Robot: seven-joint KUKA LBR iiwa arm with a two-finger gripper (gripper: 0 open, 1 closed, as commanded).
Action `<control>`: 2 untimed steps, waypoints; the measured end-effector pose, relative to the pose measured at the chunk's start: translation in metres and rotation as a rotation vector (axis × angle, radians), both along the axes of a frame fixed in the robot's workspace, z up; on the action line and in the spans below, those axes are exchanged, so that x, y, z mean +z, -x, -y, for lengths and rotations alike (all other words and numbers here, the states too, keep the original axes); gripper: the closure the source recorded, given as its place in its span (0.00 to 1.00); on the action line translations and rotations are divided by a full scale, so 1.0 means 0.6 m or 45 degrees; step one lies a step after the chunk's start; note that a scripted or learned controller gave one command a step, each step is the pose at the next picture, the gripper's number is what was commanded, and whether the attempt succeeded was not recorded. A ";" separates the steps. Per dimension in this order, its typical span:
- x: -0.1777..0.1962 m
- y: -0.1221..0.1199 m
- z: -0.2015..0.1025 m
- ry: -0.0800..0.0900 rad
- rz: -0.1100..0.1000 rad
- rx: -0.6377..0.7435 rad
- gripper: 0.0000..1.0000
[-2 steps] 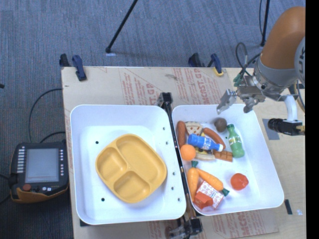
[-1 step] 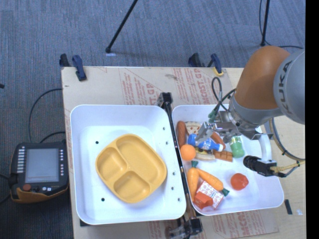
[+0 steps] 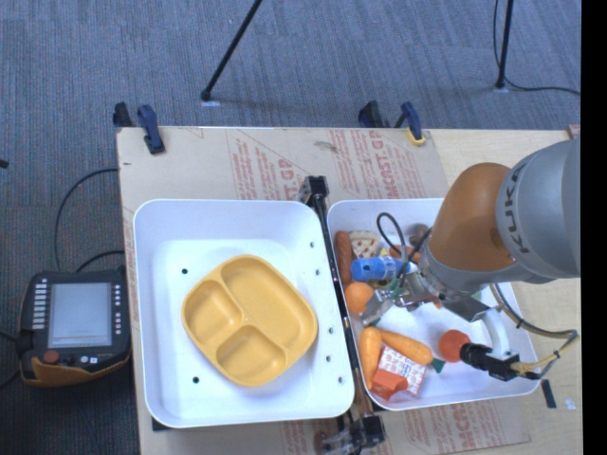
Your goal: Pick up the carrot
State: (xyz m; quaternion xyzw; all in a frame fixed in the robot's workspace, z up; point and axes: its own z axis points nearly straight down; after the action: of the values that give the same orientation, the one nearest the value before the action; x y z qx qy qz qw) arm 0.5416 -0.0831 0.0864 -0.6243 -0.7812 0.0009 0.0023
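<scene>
The carrot point(image 3: 406, 347) lies slanted in the front half of the right bin point(image 3: 438, 207), orange and tapered, pointing right. A second orange, carrot-like piece point(image 3: 369, 351) stands nearly upright just left of it. My gripper point(image 3: 389, 299) hangs low over the middle of the right bin, just behind the carrot and beside an orange ball point(image 3: 358, 297). The arm's wrist covers the bin's centre.
A yellow divided plate point(image 3: 248, 318) lies in the left bin point(image 3: 156, 245). The right bin also holds a blue object point(image 3: 373, 269), a cracker point(image 3: 364, 245), a sausage point(image 3: 342, 249), a red tomato point(image 3: 454, 340) and a red-and-white packet point(image 3: 397, 373).
</scene>
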 end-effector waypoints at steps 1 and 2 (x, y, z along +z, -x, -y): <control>0.001 0.111 0.016 0.001 0.003 -0.355 0.00; 0.019 0.107 0.019 0.004 0.014 -0.363 1.00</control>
State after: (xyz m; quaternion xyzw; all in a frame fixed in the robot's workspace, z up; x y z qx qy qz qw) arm 0.4775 -0.0948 0.0979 -0.7289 -0.6846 -0.0017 -0.0028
